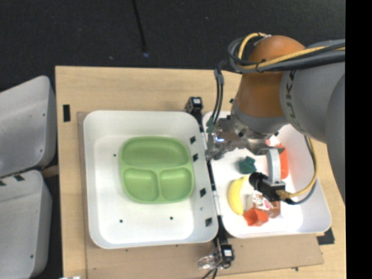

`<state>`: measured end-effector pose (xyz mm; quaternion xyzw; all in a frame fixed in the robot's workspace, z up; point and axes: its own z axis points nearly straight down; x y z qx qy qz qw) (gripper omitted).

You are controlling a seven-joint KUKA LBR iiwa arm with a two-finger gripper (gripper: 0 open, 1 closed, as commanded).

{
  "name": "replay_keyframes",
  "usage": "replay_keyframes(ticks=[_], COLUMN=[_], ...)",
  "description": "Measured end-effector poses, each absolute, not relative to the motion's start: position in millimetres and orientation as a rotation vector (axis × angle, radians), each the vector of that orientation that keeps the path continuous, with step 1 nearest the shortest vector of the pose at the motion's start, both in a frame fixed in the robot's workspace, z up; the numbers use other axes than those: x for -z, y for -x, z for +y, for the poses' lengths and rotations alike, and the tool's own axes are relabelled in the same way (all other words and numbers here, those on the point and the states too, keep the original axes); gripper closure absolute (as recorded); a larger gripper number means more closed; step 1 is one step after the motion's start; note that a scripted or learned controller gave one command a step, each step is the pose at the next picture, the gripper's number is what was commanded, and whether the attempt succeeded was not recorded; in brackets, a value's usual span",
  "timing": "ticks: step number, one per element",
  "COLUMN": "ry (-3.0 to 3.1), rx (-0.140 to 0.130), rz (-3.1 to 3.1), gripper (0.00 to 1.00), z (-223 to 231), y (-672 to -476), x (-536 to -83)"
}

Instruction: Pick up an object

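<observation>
The right bin (308, 214) holds several small items. A teal piece (246, 165) lies near its middle, with a yellow rounded object (235, 195) below it. An orange-red piece (254, 217) lies beside a small printed packet (264, 203), and an orange object (283, 163) lies to the right. The arm's orange wrist (264, 92) hangs over the bin's upper half. My gripper (218, 145) is low at the bin's upper left, by the wall shared with the left bin. It is up and left of the teal piece, and I see nothing held in it.
The left bin (102, 214) holds a light green divided plate (156, 168). A yellow and black cable (302, 188) loops from the arm over the right bin's right side. The wooden bench (128, 86) shows around both bins.
</observation>
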<state>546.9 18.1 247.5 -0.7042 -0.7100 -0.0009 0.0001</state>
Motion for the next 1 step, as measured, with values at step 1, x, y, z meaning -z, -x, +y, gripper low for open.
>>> replay_keyframes(ticks=[1], ry=[2.213], rx=[0.003], rz=[-2.230], gripper=[1.00], z=[68.8], y=[-557.7], x=[-247.0])
